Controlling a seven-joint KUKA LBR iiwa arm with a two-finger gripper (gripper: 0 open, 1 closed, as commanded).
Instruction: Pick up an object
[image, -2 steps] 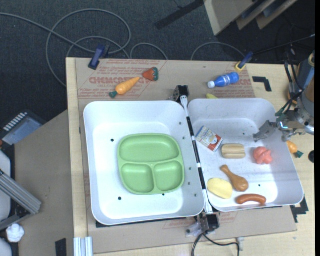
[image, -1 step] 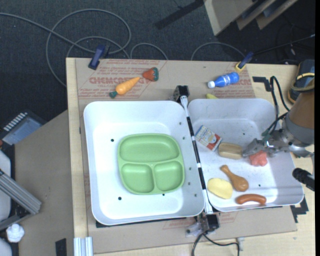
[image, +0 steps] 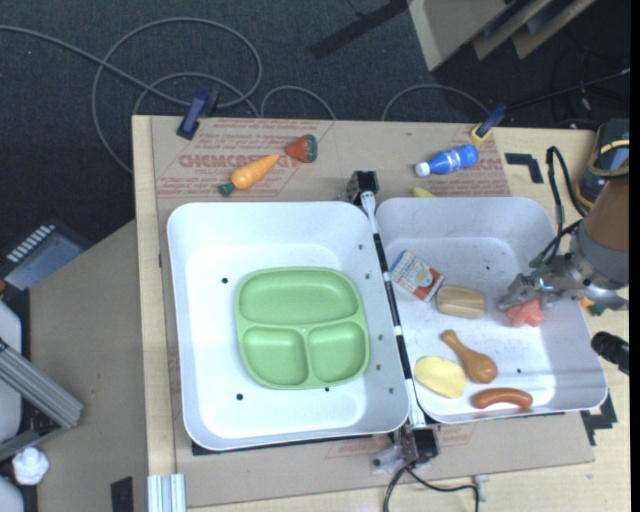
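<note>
Pincer (image: 527, 296) sits low at the right bin's (image: 470, 215) far right side, directly over a small pink-red toy (image: 526, 314) that lies just beneath and slightly toward the near edge; whether the pincer is clenched or released I cannot tell. Bin wall stands close on the right, so room for moving lies leftward, toward the tan block (image: 460, 301). Drumstick (image: 470, 357), yellow piece (image: 440, 376) and sausage (image: 502, 399) lie nearer the front, well apart.
</note>
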